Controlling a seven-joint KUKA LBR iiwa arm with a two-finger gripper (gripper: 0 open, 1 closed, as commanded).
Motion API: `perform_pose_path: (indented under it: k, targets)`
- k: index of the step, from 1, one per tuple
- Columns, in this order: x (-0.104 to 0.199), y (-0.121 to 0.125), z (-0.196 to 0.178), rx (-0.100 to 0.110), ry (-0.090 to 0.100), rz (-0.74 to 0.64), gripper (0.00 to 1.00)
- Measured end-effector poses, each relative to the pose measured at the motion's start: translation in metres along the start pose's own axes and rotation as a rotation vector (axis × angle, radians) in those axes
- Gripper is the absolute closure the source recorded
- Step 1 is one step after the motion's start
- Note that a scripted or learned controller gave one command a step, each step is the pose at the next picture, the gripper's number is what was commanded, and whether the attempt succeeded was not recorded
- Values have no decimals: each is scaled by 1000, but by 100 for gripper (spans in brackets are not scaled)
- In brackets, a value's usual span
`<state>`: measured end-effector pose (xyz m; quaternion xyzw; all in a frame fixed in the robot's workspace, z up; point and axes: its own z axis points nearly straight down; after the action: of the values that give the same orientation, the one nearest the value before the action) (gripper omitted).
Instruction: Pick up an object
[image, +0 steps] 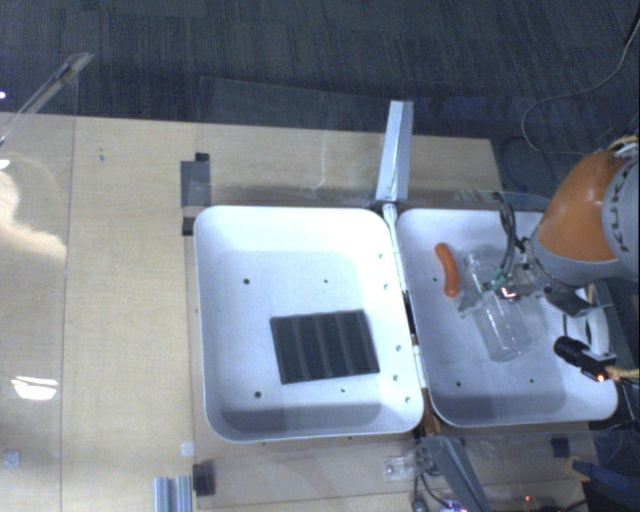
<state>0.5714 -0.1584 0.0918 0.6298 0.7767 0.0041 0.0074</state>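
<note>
Roughly, near to far: pale wood bench (110, 330) w/ two shallow white bins side by side, dark carpet beyond its far edge. Left bin (230, 260) holds a dark ribbed panel (324, 346) lying flat near its front; right bin (590, 395) has a clear plastic cup (500, 322) on its side mid-bin, and an orange sausage-shaped item (449, 269) just beyond, near the divider. Gripper (505, 288) hangs over the cup's far end, grey/orange arm (590, 215) coming from the right; can't tell its finger state or any hold.
</note>
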Motion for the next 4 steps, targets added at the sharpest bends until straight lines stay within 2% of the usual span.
perform_pose_path:
  k: [1, 2, 3, 4]
  targets:
    - [-47, -5, -35, 8, 3, -141, 0]
    - [-40, -35, 0, 1, 0, -151, 0]
    - [-37, 65, 3, 4, 2, -169, 0]
    - [-36, 68, -10, -3, -3, -175, 100]
